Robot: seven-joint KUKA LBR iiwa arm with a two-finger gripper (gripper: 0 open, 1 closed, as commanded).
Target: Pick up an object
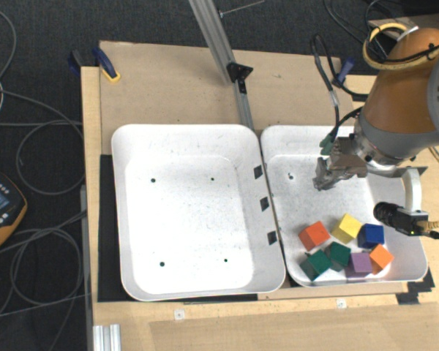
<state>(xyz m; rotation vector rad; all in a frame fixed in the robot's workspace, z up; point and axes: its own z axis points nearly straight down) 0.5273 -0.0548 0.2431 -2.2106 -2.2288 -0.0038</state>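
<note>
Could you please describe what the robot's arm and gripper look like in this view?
The arm is bulky and rounded, mostly orange-brown here with a grey section lower down. Black cables run along it. The gripper is small, grey and metallic.

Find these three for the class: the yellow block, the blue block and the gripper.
yellow block [347,227], camera view, on its top face.
blue block [372,235], camera view, on its top face.
gripper [323,181], camera view, at its fingertips, above the right bin's floor.
</note>
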